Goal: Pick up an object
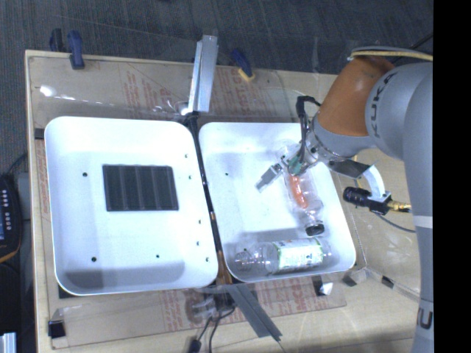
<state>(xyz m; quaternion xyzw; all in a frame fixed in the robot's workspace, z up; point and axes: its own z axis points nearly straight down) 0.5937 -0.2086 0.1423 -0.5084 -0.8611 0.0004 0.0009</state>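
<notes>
Two white bins (118, 134) sit side by side; gripper (283, 169), whether open I cannot tell, should descend straight over the clear bottle (303, 197).

The scene is evenly and fairly brightly lit from above, with a cool, slightly bluish cast. The two white bins, the left bin (73, 168) and the right bin (235, 197), are nearly blown out, their floors losing detail. Soft shadow gathers along the left bin's lower inner wall. Glare streaks the clear sheet (110, 98) at upper left. The dark carpet (309, 6) across the top stays dim. Overall sharpness is modest, with fine detail soft.
</notes>
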